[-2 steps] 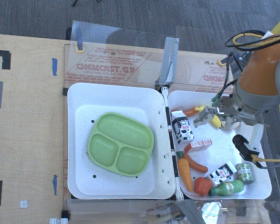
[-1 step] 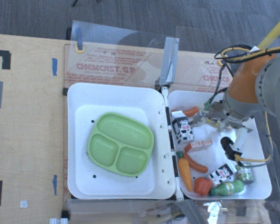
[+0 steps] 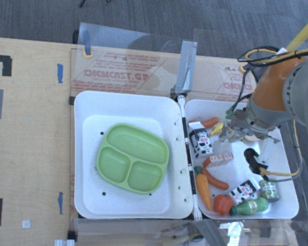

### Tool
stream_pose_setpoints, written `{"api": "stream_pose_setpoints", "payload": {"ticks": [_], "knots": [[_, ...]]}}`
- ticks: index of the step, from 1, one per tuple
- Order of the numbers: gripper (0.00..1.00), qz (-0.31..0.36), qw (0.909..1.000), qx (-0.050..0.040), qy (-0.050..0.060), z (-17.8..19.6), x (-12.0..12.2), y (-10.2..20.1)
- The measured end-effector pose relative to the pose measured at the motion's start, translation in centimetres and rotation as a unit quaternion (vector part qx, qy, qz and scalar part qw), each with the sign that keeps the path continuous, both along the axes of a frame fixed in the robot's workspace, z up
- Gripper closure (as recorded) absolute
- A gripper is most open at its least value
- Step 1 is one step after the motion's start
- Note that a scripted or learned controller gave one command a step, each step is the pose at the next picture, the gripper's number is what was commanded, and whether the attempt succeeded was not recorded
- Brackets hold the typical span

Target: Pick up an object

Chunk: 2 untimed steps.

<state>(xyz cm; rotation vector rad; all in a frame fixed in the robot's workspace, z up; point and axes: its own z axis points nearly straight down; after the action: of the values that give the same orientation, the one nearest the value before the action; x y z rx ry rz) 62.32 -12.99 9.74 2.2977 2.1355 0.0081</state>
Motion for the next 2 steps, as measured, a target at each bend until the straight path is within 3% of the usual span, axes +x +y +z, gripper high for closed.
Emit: {"api": "stream_pose_setpoints", "payload": {"ticks": [1,2], "knots": [[1.00,0.071,0.9975,-0.0011,0.002,9.70,-0.13,-1.07],[0.00,0.071,0.9975,-0.0008,0.002,9.62,-0.17,-1.06]]}}
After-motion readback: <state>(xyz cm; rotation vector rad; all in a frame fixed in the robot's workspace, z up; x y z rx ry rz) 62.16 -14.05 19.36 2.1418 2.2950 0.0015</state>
